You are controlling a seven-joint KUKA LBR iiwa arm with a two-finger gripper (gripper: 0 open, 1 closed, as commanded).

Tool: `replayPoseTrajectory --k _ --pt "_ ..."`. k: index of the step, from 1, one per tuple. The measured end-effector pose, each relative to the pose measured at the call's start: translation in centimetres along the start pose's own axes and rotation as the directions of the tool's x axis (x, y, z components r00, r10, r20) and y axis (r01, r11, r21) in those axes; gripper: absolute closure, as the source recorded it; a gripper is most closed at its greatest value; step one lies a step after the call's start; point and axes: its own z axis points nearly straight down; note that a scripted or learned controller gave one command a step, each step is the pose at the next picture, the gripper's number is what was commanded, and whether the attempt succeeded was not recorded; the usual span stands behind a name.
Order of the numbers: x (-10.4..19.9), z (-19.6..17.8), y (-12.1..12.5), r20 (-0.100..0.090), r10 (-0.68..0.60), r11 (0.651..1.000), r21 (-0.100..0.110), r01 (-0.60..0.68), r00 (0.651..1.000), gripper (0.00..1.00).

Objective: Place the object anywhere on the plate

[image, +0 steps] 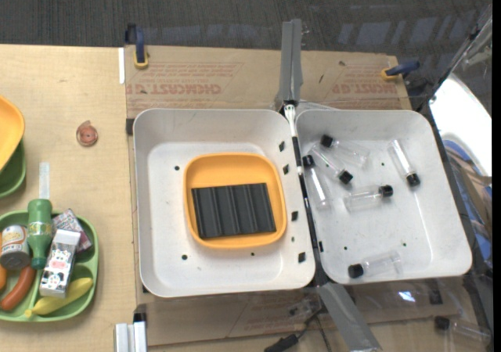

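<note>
Two shallow white bins sit side by side on a sheet of cardboard (pixel 196 80) that is clamped at its far edge by a clamp at the left (pixel 139 53) and another at the right (pixel 399 70). The left bin (pixel 156 210) holds an orange plate (pixel 235 164) near its middle, and a dark grey ribbed slab (pixel 235 211) covers most of the plate's floor. The right bin (pixel 438 217) holds a scatter of clear tubes with black caps, all lying flat and none touching the plate. One capped tube (pixel 338 146) lies near the bin's far left corner, and a long tube (pixel 315 178) lies along the left wall. A short tube (pixel 345 176) lies just beside the long tube, and a middle tube (pixel 369 196) sits near the bin's centre. A slanted tube (pixel 405 163) lies toward the far right, and a near tube (pixel 374 266) lies close to the front wall. On the wooden table to the left stand a green dish (pixel 82 296) of toy food with a green bottle (pixel 39 231), and a small pink item (pixel 87 134) lies apart from them.
</note>
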Motion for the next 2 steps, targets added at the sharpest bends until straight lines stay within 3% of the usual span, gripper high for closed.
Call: replayPoseTrajectory --k 1,2 --pt "0.0 0.0 0.0 0.001 -0.417 0.909 -0.001 0.417 0.909 0.00" --pt "-1.6 4.4 0.2 0.004 -0.669 0.743 -0.003 0.669 0.743 0.00"
